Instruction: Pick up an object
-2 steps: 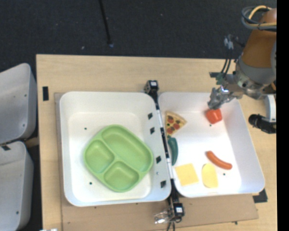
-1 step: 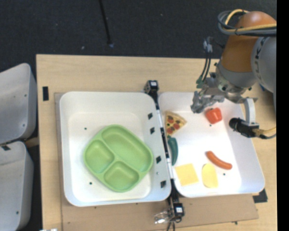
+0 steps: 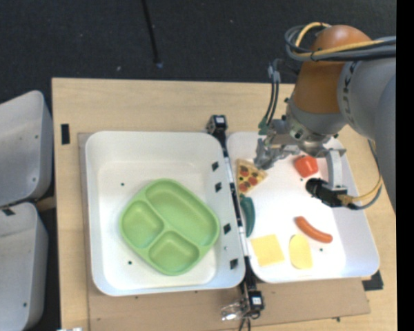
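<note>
a dark floor surrounds a tan bench (image 3: 145,92) bearing two shallow white bins side by side. the left bin (image 3: 100,157) holds a green compartment plate (image 3: 169,226), lying flat near its middle. the right bin (image 3: 355,254) holds the small items: a yellow square slice (image 3: 267,249) and a yellow oval piece (image 3: 301,252) near its front edge, a red sausage (image 3: 313,229) just behind them, a dark green piece (image 3: 247,212) against the left wall, a red piece (image 3: 306,165) toward the back, and a pizza slice (image 3: 249,176) at the back left.

the grey arm (image 3: 324,81) reaches over the right bin's back half. the gripper (image 3: 265,157) hangs just above and beside the pizza slice, which lies immediately to its lower left, the slice's point aimed toward the left wall. judged the nearest candidate. the fingers appear to point down at it, but whether they are spread or pressed together cannot be told from this slant; nothing is seen between them.
</note>
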Tool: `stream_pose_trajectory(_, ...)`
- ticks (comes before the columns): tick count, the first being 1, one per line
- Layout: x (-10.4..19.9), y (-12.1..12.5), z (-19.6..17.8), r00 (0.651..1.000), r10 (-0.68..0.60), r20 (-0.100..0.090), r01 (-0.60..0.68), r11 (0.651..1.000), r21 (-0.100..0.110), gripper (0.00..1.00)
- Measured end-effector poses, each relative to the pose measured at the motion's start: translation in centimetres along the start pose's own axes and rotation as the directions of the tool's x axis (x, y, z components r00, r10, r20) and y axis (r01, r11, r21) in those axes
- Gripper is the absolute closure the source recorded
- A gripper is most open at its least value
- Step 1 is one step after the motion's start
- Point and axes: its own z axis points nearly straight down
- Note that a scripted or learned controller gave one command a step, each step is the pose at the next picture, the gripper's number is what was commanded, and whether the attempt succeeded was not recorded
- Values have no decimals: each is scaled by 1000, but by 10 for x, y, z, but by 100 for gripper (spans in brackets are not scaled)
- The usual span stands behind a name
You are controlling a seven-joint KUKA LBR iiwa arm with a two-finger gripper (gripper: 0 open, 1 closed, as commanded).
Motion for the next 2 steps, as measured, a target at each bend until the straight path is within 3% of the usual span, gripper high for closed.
stream_pose_trajectory(1, 48, -20, -6, 1000, 0, 0, 0, 1000, 0, 100)
stream_pose_trajectory(2, 109, -22, -6, 1000, -3, 0, 3, 1000, -1, 100)
